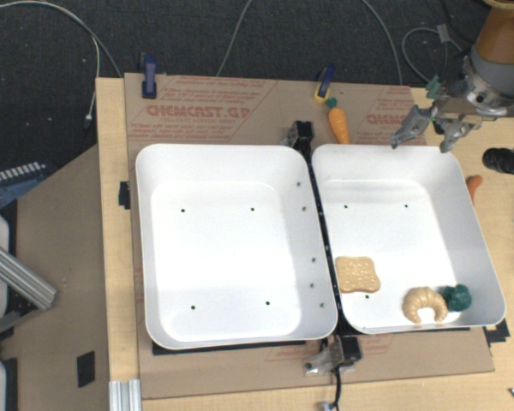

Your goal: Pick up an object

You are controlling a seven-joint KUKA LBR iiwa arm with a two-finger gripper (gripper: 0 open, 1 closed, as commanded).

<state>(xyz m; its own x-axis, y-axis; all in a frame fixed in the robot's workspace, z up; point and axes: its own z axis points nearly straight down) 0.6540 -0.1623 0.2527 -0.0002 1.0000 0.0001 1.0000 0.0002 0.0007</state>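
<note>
Nearest you, along the front wall of the right bin (463,182): a croissant (425,305), a small green object (457,297) touching its right side, and a flat tan cracker-like piece (357,274) just to the left. All three lie loose on the bin floor, so any of them is a candidate pick.

The gripper (427,132) hovers above that bin's far right corner, well apart from all three. Fingers spread wide, nothing between them.

My read: nothing is picked yet. You've still got the whole job left: travel toward the front of the bin, descend, close, lift.

An orange carrot (337,124) lies outside on the board behind the bins. The left bin (154,229) isn't in play.
</note>
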